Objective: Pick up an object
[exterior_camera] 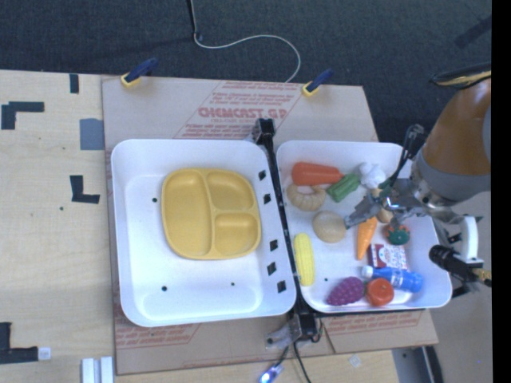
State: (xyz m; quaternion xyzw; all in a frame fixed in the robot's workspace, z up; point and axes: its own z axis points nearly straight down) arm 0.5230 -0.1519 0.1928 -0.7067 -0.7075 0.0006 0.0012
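White bin (415,152) — small tapered orange carrot (365,237).

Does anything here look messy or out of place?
Nothing looks spilled or broken. The toy foods, such as the corn cob and carrot, lie jumbled in the right bin, while the yellow divided plate sits neatly in the left bin.

Glossy white plastic bins (136,238), smooth yellow plastic tray (211,212), matt brown cardboard sheet (152,110)

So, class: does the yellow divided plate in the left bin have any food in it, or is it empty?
Empty. The yellow divided plate shows bare compartments; the toy foods, such as the corn and grapes, lie in the right bin.
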